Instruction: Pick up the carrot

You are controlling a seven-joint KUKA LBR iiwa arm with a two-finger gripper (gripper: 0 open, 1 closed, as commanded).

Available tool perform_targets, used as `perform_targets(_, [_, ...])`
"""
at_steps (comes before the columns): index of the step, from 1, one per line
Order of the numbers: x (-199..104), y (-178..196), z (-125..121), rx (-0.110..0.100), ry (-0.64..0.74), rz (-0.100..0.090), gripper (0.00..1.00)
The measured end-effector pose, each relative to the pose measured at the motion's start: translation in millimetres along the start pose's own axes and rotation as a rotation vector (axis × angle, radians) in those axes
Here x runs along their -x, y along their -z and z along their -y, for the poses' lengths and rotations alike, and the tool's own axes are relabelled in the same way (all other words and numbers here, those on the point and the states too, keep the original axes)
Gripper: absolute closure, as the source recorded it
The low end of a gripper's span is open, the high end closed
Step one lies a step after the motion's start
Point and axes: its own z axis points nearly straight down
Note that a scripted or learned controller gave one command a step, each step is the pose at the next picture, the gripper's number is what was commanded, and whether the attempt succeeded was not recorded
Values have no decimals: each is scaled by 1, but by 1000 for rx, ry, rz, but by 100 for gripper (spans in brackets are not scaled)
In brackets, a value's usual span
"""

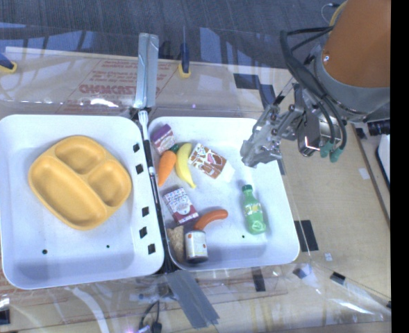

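Note:
The orange carrot [165, 166] lies in the right bin near its left wall, tilted, between a purple packet [163, 137] and a yellow banana [184, 164]. My gripper [258, 151] hangs over the right side of the right bin, well to the right of the carrot, with nothing between its fingers. Its fingers look close together and point down and to the left.
The right bin [277, 207] also holds a red-and-white snack packet [207, 160], a green bottle [253, 210], a sausage [211, 218], a red packet [179, 204] and a small can [196, 245]. A yellow divided plate [79, 180] sits in the left bin [17, 255].

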Motion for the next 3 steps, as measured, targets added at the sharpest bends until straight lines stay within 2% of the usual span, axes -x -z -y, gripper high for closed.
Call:
perform_targets(1, [29, -1, 129, -2, 186, 1, 100])
perform_targets(2, [32, -51, 95, 1, 301, -1, 100])
perform_targets(3, [74, 0, 140, -2, 787, 3, 100])
